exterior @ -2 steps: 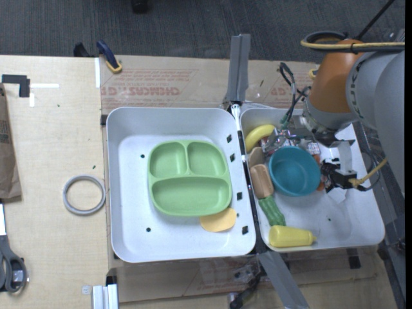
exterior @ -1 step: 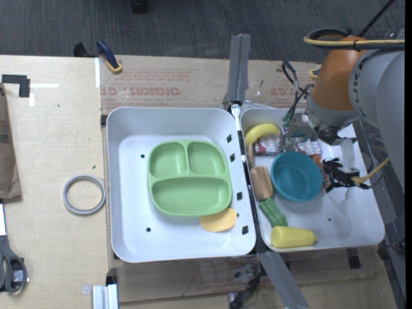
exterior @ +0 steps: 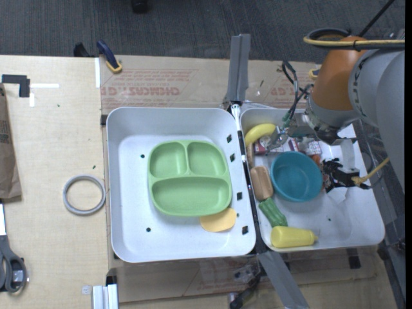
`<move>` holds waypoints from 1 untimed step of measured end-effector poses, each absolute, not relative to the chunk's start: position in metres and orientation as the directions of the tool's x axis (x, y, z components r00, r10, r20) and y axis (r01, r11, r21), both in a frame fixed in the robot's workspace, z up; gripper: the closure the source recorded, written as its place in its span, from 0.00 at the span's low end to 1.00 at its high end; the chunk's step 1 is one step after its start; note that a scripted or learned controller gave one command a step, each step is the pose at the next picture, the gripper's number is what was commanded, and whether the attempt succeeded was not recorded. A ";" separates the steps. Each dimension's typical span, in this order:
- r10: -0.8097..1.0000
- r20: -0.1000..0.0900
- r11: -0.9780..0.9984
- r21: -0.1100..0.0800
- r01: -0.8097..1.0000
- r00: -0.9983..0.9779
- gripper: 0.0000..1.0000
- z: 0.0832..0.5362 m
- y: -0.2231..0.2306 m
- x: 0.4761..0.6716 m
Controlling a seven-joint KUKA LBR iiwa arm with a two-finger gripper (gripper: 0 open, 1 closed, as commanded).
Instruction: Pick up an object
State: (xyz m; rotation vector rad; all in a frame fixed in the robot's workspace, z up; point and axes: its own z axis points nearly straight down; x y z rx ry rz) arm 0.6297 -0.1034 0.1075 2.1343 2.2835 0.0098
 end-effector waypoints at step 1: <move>1.000 -0.003 0.027 0.017 0.999 -0.027 0.00 0.099 -0.104 0.619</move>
